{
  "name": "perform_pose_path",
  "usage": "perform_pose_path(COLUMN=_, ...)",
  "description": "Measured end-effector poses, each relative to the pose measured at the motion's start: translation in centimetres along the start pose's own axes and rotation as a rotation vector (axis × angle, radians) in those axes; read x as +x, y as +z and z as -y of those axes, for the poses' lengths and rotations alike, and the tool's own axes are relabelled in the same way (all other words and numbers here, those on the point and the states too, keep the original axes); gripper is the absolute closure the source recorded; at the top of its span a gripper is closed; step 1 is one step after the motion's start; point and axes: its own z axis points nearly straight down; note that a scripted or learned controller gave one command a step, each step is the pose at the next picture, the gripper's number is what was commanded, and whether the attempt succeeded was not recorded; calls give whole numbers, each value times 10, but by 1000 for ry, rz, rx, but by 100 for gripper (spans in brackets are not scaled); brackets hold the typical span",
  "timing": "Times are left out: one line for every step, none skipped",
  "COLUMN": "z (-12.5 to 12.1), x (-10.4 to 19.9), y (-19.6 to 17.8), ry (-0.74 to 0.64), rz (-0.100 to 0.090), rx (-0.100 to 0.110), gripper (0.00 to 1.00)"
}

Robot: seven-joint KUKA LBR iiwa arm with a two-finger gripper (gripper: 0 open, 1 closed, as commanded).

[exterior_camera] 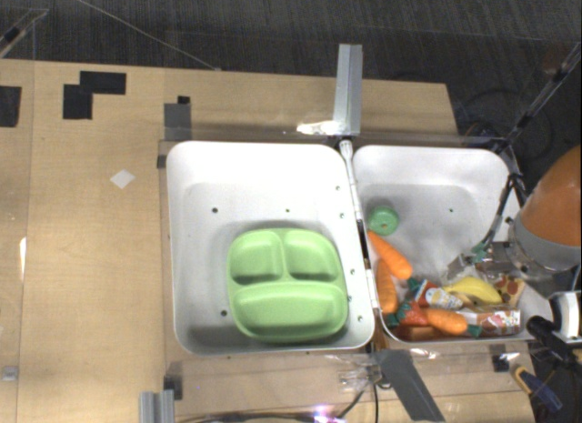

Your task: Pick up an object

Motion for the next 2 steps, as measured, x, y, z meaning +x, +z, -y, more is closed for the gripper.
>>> perform_pose_path(z=0, x=0, y=0, ry=0, rz=0, rx=0, gripper=0)
perform_pose_path(z=0, x=-2, y=-23, ry=2, rz=0, rx=2, gripper=0)
